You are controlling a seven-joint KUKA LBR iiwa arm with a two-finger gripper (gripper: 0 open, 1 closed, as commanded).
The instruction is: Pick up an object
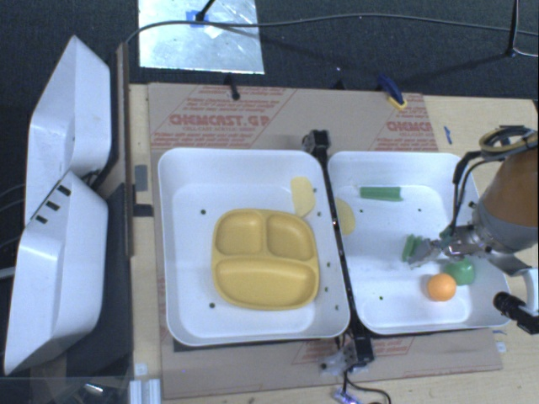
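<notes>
Camera view: gripper (pixel 440 247) is low in the right bin (pixel 370 314), jaws closed on a small green object (pixel 414 248) that sticks out left of the fingertips, so the grasp looks made but the lift isn't clearly done, as the piece sits close to the bin floor. Loose nearby are an orange ball (pixel 441 287), a green round piece (pixel 461 270) and a green bar (pixel 381 194). Left bin (pixel 181 310) has a yellow divided tray (pixel 266 257).

Small green object (pixel 414 249) in right bin (near middle), at the hand (pixel 431 248) tips
</notes>
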